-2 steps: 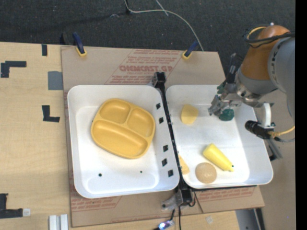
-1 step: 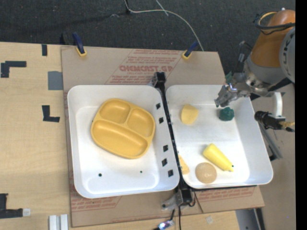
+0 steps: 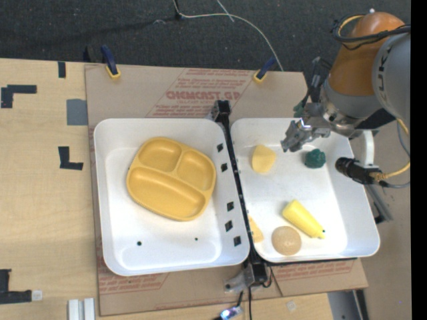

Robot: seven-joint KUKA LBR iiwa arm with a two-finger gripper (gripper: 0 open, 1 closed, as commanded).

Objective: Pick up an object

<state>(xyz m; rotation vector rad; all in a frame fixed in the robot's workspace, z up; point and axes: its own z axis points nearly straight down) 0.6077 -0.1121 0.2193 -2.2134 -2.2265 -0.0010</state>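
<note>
Reaching in from the right, the grey arm with its orange band hangs its two-finger gripper (image 3: 294, 141) over the right white bin (image 3: 347, 199); whether the jaws are released or clenched I cannot tell. Just right of the gripper lies a small dark-green lumpy object (image 3: 314, 158), with a pale yellow rounded piece (image 3: 263, 159) just left.

Lighting: bright, even, from overhead. Both white bins (image 3: 107, 179) near overexposed, floors washed out. Shadows: soft, short, under the yellow tray (image 3: 172, 177) and my gripper (image 3: 293, 141). Focus: moderate throughout; my fingers perhaps slightly blurred. Dark cloth (image 3: 200, 12) at top is grainy. No obvious edge distortion.
</note>
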